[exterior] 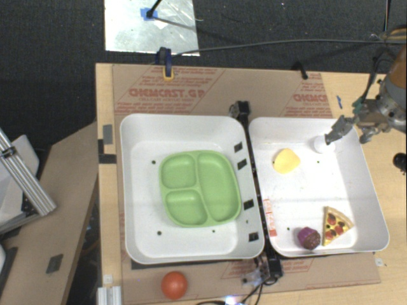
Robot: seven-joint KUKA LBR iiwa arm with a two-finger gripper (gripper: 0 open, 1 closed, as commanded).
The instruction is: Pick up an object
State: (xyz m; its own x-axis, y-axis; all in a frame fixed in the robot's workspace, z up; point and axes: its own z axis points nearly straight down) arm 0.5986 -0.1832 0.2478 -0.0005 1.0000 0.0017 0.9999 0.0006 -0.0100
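Hovering over the upper right corner of the right bin, the pincer hangs with fingers spread and nothing between them; a small white object lies just beside its near fingertip, to the lower left; the yellow piece sits farther that way, near the bin's middle; the pizza slice and purple ball lie well apart toward the front edge; my guess is the white object is the nearest target.
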